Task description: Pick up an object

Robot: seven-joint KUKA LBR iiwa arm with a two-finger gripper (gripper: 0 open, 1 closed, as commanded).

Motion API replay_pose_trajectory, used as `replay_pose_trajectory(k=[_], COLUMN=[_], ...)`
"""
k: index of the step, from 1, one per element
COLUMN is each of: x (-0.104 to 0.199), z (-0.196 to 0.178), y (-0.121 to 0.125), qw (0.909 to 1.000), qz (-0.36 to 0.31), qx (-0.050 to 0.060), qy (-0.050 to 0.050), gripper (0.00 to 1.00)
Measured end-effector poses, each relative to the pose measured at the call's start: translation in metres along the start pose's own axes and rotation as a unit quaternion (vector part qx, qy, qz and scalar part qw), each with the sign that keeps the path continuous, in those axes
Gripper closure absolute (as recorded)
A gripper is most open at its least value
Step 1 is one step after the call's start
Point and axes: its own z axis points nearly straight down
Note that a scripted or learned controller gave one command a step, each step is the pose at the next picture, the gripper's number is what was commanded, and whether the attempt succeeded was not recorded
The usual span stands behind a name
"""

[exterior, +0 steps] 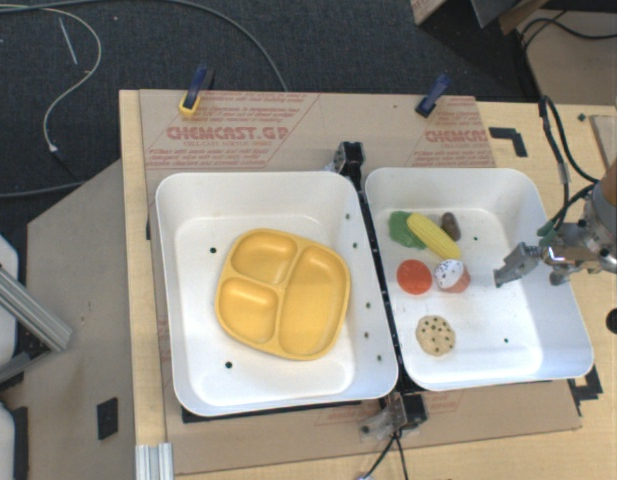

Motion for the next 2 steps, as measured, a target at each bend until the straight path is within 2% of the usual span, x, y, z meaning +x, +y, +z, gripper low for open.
replay_pose_trajectory(k=[1,2], x=[0.0,-0.004], z=[0.0,0.059], y=[0.0,0.002], qw=[1.0,1.0], qz=[0.0,0.0], qx=[0.0,0.0], qy=[0.0,0.0], gripper=[0.0,0.0])
